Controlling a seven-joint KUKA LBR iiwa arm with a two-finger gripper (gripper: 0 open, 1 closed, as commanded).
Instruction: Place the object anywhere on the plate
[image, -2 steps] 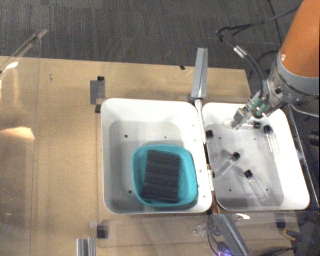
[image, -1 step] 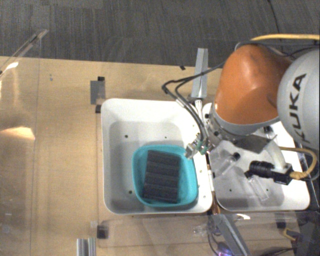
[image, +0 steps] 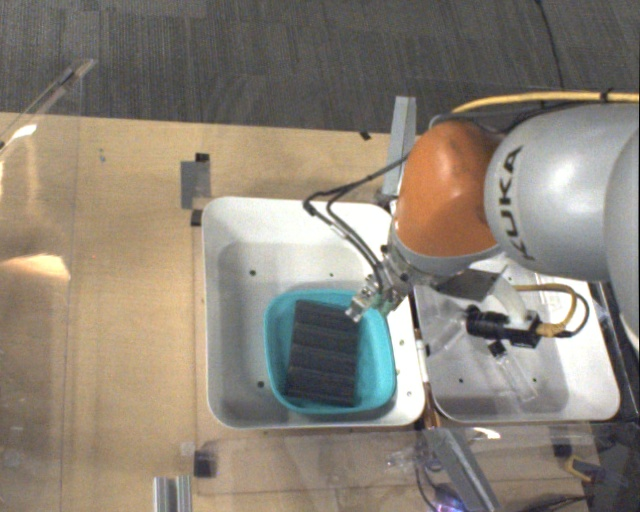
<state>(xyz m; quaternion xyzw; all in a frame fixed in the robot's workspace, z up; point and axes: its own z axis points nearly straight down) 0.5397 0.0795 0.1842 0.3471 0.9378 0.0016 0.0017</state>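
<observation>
Object: dark grey ribbed block (image: 323, 352), rectangular, with ridges running across its width.
Object position: lying flat on the plate, roughly centred, long side running from upper left to lower right edge of the dish; no fingers around it.
Plate: turquoise plate (image: 378, 345) with a raised rim, sitting in the lower right part of the left bin, its right edge close to that bin's right wall.
Left bin: shallow white left bin (image: 232, 300), bearing the plate; floor to the left of and above the plate is bare white.
Gripper: gripper (image: 366, 298) at the upper right rim of the plate, just beside the block's upper right corner; whether it touches the rim cannot be told.
Gripper state: cannot tell; the fingertips are too small and too much hidden under the wrist to judge.
Arm: grey arm (image: 560, 190) with orange band (image: 445, 195), reaching in from the right and overhanging the divide between the bins; black cable looped from the wrist over the left bin's upper edge.
Right bin: white right bin (image: 590, 395), partly covered by the arm; a small black fitting with a yellow cable shows above its floor.
Bench: tan bench (image: 100, 300) surface around both bins.
</observation>
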